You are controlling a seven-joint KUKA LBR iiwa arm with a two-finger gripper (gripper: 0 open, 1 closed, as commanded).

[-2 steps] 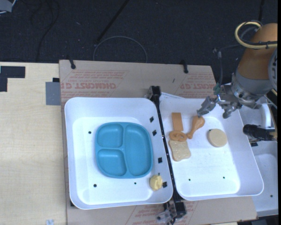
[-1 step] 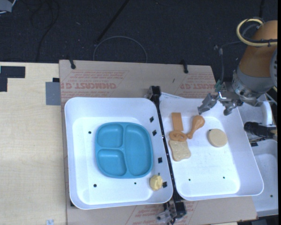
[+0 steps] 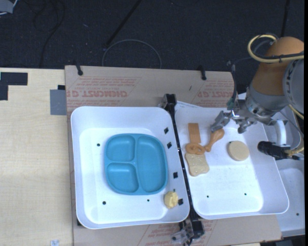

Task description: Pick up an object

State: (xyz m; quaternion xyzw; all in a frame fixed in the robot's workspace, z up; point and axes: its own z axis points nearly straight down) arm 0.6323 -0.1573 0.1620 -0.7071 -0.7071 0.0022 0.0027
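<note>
- The gripper (image 3: 231, 119) hangs over the far edge of the right bin (image 3: 267, 199), its fingers spread apart and holding nothing.
- The arm (image 3: 271, 81) is cut off at the right.
- An orange spoon-like toy (image 3: 211, 140) lies just below the nearer finger; a round cracker (image 3: 238, 150) is near, a toast slice (image 3: 197, 164) nearer the camera.
- A blue divided plate (image 3: 135, 163) sits in the left bin (image 3: 87, 188).

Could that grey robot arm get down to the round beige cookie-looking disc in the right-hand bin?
Probably yes. The round beige disc lies alone on bare bin floor in the right white bin, nothing on it, apart from the tan pieces. The gripper hovers just above-left.
</note>
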